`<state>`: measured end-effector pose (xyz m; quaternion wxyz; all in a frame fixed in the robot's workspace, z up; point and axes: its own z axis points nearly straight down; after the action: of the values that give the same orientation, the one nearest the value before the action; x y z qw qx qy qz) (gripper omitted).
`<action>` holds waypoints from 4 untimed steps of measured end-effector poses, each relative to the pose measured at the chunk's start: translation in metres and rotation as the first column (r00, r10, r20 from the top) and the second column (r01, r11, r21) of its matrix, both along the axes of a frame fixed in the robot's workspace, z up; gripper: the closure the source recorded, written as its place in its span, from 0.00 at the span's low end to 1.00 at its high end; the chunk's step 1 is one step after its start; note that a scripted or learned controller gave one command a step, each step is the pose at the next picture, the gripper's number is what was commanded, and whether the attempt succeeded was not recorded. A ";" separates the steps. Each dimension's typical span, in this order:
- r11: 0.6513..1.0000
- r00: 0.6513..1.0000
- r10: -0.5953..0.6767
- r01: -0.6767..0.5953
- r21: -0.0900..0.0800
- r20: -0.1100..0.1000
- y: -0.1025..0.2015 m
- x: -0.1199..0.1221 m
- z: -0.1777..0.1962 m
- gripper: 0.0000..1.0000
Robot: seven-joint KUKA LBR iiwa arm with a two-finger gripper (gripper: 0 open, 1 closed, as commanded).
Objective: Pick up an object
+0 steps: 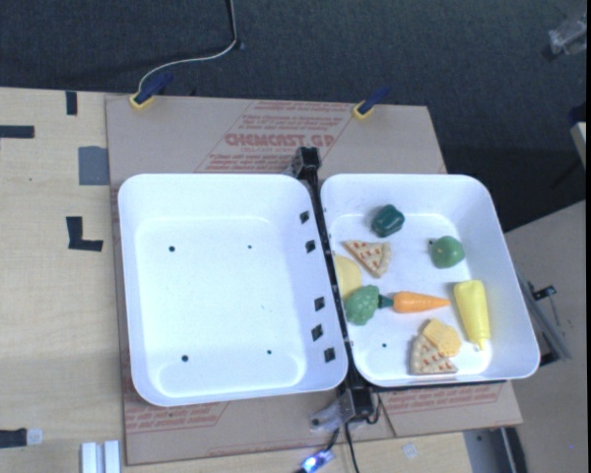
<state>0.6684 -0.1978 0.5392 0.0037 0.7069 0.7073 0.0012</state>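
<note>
Two shallow white bins sit side by side on a brown board on the counter (39, 294). The left bin (138, 363) shows four small dark dots on its floor. The right bin (497, 254) carries all of the toy food items:

- Dark green pepper (387, 221) — near the back of the bin.
- Light green round piece (447, 252) — right of the pepper, apart from it.
- Waffle wedge (368, 256) — left of centre, toward the dividing wall.
- Pale yellow piece (346, 276) — against the dividing wall, just below the wedge.
- Broccoli (362, 305) — touching the stem end of the carrot (419, 303), which lies pointing right.
- Corn cob (473, 312) — lying lengthwise near the right wall.
- Second waffle wedge (431, 357) — at the front, with a yellow chunk (441, 338) resting against its upper edge.

State of the jaws: cannot tell.

Two blue-and-yellow clamps (150, 91) hold the board's rear edge. A white cable (202, 59) runs across the dark backdrop.
</note>
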 end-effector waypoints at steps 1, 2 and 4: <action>1.000 1.000 0.004 -0.004 0.007 -0.019 0.059 -0.054 -0.105 1.00; 1.000 1.000 0.002 -0.002 0.000 0.005 0.056 -0.062 0.003 1.00; 1.000 1.000 0.004 -0.004 0.002 0.010 0.120 -0.105 -0.017 1.00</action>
<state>0.5636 -0.0777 0.5224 0.0066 0.7055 0.7087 0.0053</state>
